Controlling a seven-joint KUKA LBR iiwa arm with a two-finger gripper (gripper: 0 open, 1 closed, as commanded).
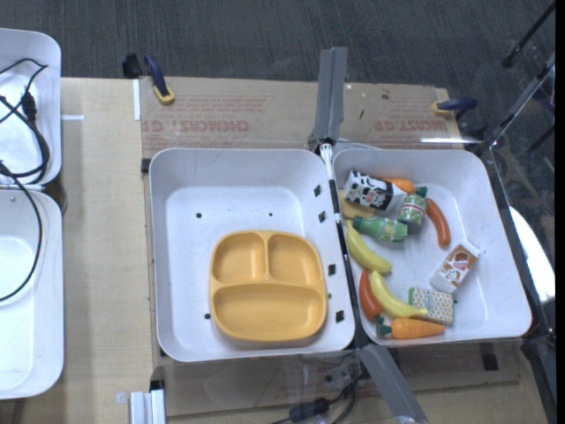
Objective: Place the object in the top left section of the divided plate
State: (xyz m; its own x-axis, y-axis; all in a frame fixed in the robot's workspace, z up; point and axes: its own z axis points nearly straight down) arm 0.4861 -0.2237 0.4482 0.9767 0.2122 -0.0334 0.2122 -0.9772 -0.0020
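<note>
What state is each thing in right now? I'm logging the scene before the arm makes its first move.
divided plate: flat in the left bin, all three sections bare.
left bin: holds the plate.
right bin: holds the toy food, loosely piled.
bananas: lying flat.
green bottle: on its side.
carrot: lying at the near edge.
small carton: lying flat, apart from the pile.

2 white bins (pixel 168 263), 1 yellow divided plate (pixel 267 285), 2 bananas (pixel 365 248), 2 carrots (pixel 415 329), 2 red sausages (pixel 438 221), 1 green bottle (pixel 385 229), 1 cow-print carton (pixel 369 191), 1 juice box (pixel 455 267), 1 can (pixel 411 208), 1 cracker pack (pixel 433 305)
</note>
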